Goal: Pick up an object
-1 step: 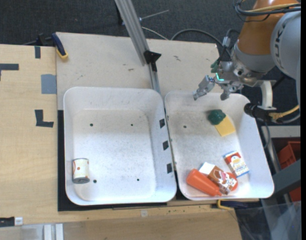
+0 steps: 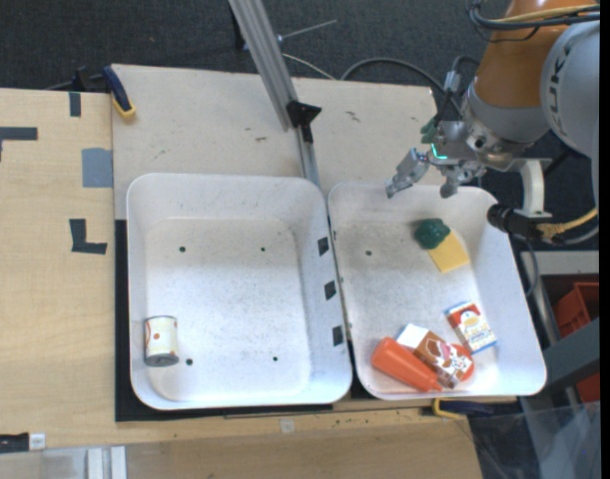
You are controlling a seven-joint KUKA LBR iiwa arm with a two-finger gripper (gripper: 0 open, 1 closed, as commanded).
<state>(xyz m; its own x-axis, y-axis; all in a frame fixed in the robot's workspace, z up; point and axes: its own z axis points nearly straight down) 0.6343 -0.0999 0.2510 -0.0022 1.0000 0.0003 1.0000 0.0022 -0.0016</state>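
**Nothing lifted yet: I hang above the right bin with nothing between my jaws**

The pick is all ahead of me. The nearest candidates, a dark green rounded lump (image 2: 432, 233) touching a flat yellow sponge-like block (image 2: 449, 254), lie just below and a little toward the front of my gripper (image 2: 424, 175), resting on the floor of the shallow white right-hand bin (image 2: 384, 287). Farther toward the front edge lies a cluster: an orange tapered plastic piece (image 2: 404, 364), a small brown-and-white packet (image 2: 442, 356) against it, and a small red-white-and-blue carton (image 2: 471, 327) just beside. Well away to my far side, in the white left-hand bin (image 2: 225, 267), a small white-and-brown can (image 2: 161, 340) sits alone.

My jaws appear spread, one finger (image 2: 408, 174) reaching out over the bin's back rim, and they pinch nothing and touch nothing. By my judgement, descent, closing and lifting all remain.
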